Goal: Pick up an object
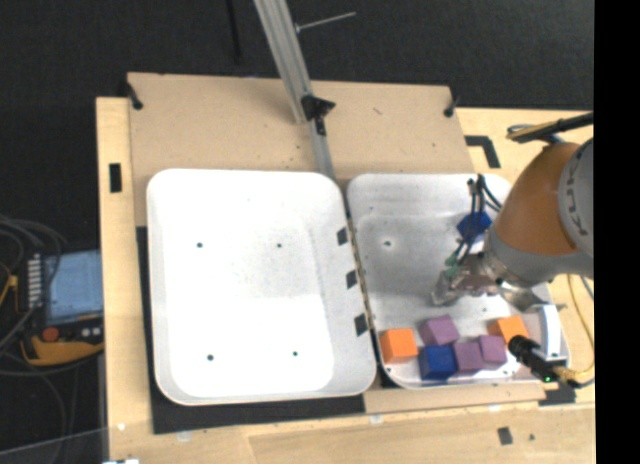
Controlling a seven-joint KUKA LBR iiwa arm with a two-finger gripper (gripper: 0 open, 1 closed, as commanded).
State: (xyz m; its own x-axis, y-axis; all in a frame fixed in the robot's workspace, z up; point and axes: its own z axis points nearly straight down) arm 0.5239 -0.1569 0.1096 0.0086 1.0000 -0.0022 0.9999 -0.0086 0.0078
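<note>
Grey two-finger gripper (447, 289) low in right white bin (400, 207); jaw state: cannot tell. Small purple foam-like cube (439, 331) just below jaws, beside blue cube (437, 361). Likely light, slightly soft; grip opposite flat faces.

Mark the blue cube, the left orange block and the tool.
blue cube (437, 361), camera view, top face.
left orange block (400, 344), camera view, top face.
tool (452, 287), camera view, at its tips.
</note>
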